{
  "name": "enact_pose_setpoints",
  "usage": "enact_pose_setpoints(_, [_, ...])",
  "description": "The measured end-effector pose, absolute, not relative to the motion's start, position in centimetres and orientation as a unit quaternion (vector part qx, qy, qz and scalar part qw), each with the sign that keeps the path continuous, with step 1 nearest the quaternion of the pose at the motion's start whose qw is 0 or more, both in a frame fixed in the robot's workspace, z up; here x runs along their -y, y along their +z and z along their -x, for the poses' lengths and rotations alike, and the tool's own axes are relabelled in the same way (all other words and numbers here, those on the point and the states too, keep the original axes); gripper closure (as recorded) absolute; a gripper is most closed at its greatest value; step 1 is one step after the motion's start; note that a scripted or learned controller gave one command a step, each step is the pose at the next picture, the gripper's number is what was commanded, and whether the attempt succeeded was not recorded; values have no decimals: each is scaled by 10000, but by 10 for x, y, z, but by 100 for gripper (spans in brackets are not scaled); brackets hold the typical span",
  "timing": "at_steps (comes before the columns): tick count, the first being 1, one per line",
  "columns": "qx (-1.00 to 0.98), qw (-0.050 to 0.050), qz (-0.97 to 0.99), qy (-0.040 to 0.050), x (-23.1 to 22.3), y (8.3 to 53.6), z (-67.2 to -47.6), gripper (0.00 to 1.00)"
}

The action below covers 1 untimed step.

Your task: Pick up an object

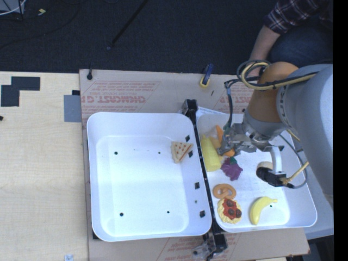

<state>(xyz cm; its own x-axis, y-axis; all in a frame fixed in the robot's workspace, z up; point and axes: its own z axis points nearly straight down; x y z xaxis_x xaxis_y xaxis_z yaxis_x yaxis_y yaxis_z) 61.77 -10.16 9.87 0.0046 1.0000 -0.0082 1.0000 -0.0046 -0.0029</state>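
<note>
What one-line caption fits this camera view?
The gripper hangs low over the right bin beside a yellow block and purple toy; a waffle wedge lies in the left bin.

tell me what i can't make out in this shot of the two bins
- Gripper, camera view: the arm's wrist covers it from above, so its fingertips and whether anything sits between them are hidden.
- Orange object, camera view: partly behind the gripper, too little showing to name it.
- Right bin, camera view: the arm hides its far right corner.
- Person at the top edge: cut off by the frame.
</note>
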Motion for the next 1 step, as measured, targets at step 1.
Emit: enact_pose_setpoints(1, [-7098, 30, -7043, 48, 34, 225, -633, 100])
